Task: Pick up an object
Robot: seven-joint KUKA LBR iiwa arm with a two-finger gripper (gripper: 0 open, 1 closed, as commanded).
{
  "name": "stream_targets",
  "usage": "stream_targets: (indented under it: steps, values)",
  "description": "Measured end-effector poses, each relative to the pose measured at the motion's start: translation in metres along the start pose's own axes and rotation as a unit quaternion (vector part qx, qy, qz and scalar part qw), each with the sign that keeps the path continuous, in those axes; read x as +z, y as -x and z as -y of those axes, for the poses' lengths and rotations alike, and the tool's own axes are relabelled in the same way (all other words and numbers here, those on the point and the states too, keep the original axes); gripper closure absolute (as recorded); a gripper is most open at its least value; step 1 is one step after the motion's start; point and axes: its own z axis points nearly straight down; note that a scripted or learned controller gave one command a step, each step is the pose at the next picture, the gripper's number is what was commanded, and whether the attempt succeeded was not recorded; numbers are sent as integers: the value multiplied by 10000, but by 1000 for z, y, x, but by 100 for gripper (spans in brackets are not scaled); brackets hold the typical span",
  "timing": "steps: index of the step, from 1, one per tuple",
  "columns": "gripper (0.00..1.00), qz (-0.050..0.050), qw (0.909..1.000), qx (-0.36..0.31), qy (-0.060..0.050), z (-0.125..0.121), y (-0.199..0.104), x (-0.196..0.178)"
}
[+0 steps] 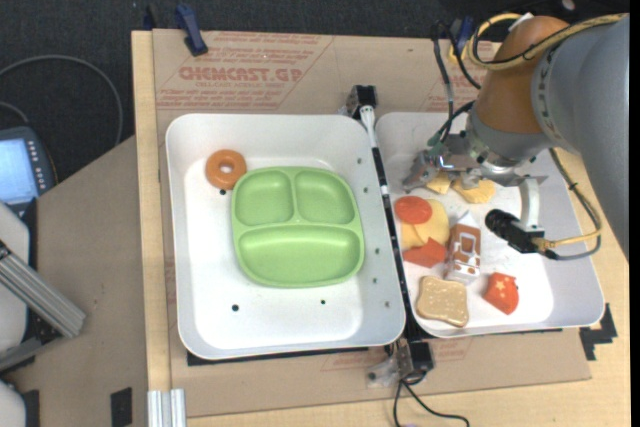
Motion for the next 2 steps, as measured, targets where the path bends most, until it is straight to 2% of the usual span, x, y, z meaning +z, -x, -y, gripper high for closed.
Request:
stream_targets:
  steps: [1, 2]
  values:
    - [0, -6, 10000, 3, -3, -43, -2, -1]
    - [100, -9, 10000, 6, -36, -40, -2, -10]
